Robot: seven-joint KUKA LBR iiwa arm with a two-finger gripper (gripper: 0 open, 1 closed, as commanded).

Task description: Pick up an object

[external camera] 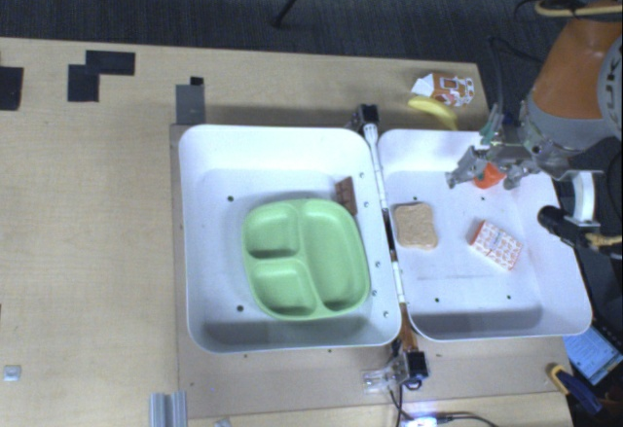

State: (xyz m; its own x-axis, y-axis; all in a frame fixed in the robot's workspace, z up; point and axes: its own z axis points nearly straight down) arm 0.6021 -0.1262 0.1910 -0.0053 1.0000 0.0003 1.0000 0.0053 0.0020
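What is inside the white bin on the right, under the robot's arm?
The right bin holds a slice of toast, a small patterned packet and something orange at the gripper, which partly covers it, so its shape stays unclear.

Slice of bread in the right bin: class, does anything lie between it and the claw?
Nothing visible does. The slice of bread lies alone on the bin floor, left of and below the claw; the patterned packet sits off to the right.
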